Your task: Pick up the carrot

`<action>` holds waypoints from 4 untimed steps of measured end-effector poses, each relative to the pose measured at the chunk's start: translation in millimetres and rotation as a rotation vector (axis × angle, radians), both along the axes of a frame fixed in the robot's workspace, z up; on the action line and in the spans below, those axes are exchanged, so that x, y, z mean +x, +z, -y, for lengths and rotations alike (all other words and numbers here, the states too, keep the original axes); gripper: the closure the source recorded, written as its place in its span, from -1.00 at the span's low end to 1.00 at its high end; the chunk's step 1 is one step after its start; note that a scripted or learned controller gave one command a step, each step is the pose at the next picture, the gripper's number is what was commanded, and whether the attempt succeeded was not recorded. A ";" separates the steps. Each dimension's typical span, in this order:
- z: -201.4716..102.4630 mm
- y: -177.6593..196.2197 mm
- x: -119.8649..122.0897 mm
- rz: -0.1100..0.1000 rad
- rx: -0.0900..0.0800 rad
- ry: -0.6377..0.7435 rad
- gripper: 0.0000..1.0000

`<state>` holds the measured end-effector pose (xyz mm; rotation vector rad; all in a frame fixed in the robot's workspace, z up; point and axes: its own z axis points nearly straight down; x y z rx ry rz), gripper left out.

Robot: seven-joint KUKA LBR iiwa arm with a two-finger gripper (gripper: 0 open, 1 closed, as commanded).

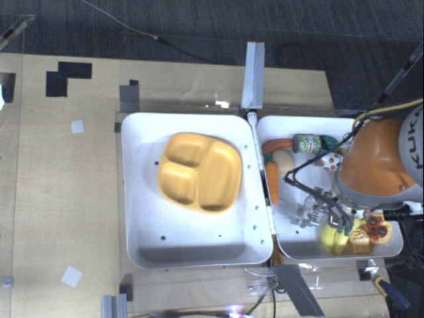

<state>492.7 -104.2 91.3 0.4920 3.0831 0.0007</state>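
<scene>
Yellow fruit (334, 237): right bin (291, 244), 5 o'clock corner
Hand (310, 212): above bin floor, grip state unclear
Carrot (271, 179): 9 o'clock of hand, along left wall

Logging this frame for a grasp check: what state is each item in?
carrot: lying along the right bin's left wall, not grasped.
green bottle: on its side.
yellow tray: flat in the left bin.
end effector: over the right bin, nothing visibly held.
</scene>
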 end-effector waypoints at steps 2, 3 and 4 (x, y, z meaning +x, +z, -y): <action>-18.1 0.3 43.2 -0.001 -0.015 0.708 1.00; -8.9 -0.8 95.6 -0.003 -0.016 1.039 1.00; -88.0 99.1 51.4 0.000 -0.014 1.025 1.00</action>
